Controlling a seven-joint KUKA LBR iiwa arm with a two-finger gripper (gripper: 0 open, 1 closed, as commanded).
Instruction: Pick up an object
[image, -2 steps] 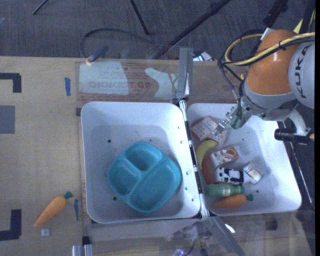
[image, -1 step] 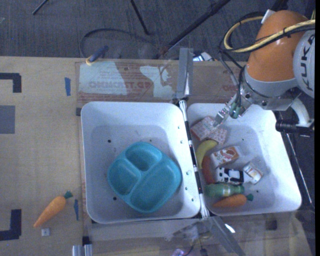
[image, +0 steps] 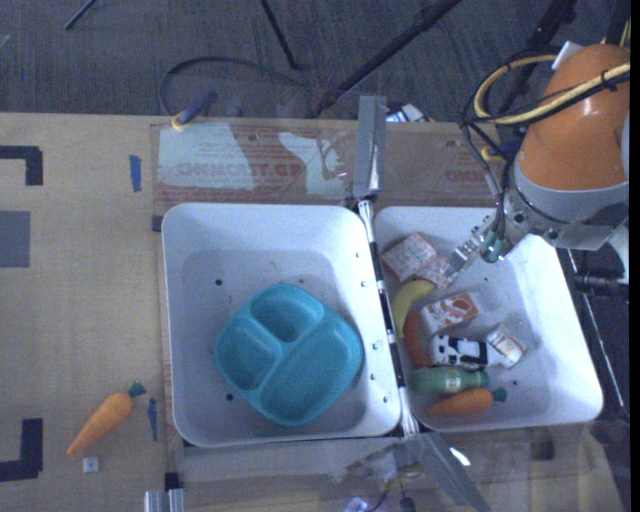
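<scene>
So there are two white bins side by side on the bench. The left bin (image: 190, 240) has exactly one thing in it, a teal divided plate (image: 288, 352) with three compartments, sitting toward the near edge. The right bin (image: 560, 290) has the clutter, packed along its left side: one pinkish carton (image: 415, 257) at the far-left corner, one banana (image: 408, 300), one orange-and-white juice box (image: 449, 311), one black-and-white cow-print carton (image: 459, 351), one small white packet (image: 505, 346), one green bottle (image: 447, 380) lying flat, and one carrot (image: 462, 403) by the near edge. A second carrot (image: 100, 422) lies outside the bins on the bench's near-left corner.

The gripper (image: 478, 246) hangs over the right bin's far edge, just right of the pinkish carton. Can't tell how wide it's spread, nothing visibly in it.

Bench (image: 80, 300) is tan wood with blue and black tape marks; dark carpet and cables behind it.
</scene>
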